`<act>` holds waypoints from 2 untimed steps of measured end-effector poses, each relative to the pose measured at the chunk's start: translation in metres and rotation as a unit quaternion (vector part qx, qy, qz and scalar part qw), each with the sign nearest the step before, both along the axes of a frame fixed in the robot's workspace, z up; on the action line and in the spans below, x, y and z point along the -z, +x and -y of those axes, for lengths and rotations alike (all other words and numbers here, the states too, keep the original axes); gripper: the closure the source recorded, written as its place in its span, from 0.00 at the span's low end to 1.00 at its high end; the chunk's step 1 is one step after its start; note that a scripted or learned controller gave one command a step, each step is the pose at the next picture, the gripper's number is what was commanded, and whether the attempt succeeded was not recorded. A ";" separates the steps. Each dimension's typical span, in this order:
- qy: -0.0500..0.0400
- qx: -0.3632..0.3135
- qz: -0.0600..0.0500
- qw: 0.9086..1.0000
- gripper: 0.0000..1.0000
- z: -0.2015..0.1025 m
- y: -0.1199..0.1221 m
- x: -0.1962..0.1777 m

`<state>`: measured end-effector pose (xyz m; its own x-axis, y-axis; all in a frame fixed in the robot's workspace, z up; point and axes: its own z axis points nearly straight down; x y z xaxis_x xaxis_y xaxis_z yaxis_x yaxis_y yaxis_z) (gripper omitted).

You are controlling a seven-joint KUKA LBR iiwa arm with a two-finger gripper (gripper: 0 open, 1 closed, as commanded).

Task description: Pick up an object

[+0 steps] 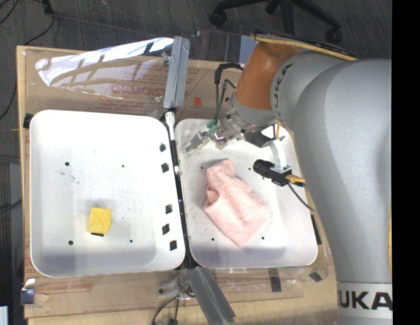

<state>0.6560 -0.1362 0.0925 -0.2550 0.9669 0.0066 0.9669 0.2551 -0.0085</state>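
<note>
In the right shallow white bin (301,246) we list a crumpled pink cloth (234,202); the metal two-finger gripper (208,139) hovers above it, grasp state indiscernible to us. Left white bin (47,134): a small yellow block (99,221).

Dark grey carpeted floor (129,12) surrounds a light wooden bench (20,87). The black star base of an office chair (278,5) stands beyond the bench's far edge. A black cable (20,2) loops across the floor at upper left. Lighting is even and diffuse.
</note>
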 end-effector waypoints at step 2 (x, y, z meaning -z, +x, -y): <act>-0.001 -0.002 0.002 1.000 0.00 0.000 0.001 -0.010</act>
